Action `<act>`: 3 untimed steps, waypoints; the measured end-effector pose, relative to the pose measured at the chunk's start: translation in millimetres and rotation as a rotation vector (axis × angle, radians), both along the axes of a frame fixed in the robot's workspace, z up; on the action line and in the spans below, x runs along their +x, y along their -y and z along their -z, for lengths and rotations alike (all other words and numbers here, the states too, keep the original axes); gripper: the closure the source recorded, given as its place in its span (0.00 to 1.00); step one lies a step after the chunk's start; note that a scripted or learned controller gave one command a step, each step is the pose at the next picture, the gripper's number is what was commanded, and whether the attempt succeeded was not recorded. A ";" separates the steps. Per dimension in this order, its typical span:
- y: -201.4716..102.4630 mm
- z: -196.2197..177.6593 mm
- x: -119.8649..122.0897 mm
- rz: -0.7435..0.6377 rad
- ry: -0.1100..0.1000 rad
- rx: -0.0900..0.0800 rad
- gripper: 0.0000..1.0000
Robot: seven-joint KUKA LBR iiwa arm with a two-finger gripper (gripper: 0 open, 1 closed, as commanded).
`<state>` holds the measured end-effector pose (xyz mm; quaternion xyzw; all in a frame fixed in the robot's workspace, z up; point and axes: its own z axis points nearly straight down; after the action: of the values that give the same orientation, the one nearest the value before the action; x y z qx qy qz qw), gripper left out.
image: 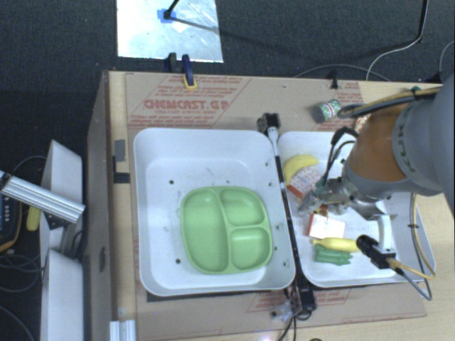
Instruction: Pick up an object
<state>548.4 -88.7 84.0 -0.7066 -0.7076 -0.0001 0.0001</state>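
We see the hand (318, 197) low in the right bin (313, 272), over a small heap of things beside a red-and-white packet (306, 181), but we cannot tell how far it is open or whether it grips anything. Near it lie a yellow banana (299, 164), a white card (325, 227) and a green-and-yellow piece (334, 250). The left bin (160, 162) holds a green divided plate (226, 229).

Grey arm (419, 144) with orange band (377, 151) and black cables
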 end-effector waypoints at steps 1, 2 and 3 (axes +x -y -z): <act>9.4 -1.0 71.3 -0.003 0.004 -0.001 0.00; -3.1 -0.2 23.5 0.000 0.000 0.000 0.00; -3.0 -11.1 24.4 0.000 0.003 0.000 1.00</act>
<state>572.8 -85.7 95.1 -0.7065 -0.7077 -0.0010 -0.0010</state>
